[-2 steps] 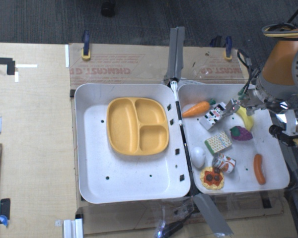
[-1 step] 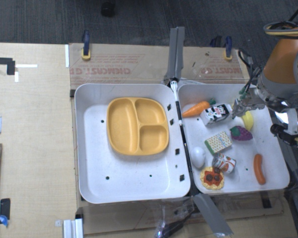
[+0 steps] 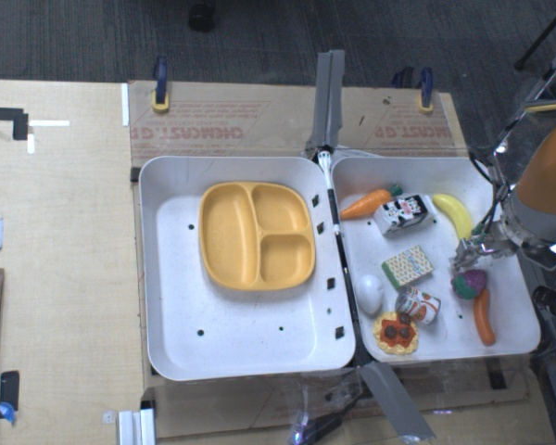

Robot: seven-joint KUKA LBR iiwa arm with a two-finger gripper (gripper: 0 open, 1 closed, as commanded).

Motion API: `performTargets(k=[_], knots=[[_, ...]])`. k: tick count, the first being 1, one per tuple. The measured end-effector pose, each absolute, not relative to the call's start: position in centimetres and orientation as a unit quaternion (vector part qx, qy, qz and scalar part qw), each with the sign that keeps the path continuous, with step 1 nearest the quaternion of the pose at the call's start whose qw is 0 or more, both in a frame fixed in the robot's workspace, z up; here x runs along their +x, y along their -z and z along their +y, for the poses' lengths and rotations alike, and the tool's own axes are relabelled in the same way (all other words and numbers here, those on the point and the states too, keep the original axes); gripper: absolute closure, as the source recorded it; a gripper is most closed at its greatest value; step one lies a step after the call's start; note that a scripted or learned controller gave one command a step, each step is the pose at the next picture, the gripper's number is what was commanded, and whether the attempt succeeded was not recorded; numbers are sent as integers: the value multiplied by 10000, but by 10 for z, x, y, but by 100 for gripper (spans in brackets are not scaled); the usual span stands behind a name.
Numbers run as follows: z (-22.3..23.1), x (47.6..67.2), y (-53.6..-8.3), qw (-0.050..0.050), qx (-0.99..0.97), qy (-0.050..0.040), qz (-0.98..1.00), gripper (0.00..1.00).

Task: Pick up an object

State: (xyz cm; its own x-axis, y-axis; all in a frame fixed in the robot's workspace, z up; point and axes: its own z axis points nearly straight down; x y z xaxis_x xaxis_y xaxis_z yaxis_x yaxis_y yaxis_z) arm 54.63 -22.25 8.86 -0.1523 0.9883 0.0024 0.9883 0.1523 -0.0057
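Metal gripper (image 3: 470,253) low in right bin (image 3: 514,336), just above round purple-green toy (image 3: 470,284); finger state impossible to tell. Nearby: curved yellow banana (image 3: 454,216), orange sausage (image 3: 483,320), checkered box (image 3: 408,266). Left bin (image 3: 167,323): glossy yellow divided plate (image 3: 257,235).

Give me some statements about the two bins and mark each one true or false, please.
1. The yellow divided plate lies in the left bin. True.
2. The banana lies in the left bin. False: it lies in the right bin.
3. The carrot lies near the right bin's upper left corner. True.
4. The gripper is over the plate. False: it is over the right bin, above a purple and green toy.
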Motion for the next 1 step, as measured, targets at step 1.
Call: performTargets(k=[1], knots=[[-214, 549, -89, 71, -6471, 26, -7624, 0]])
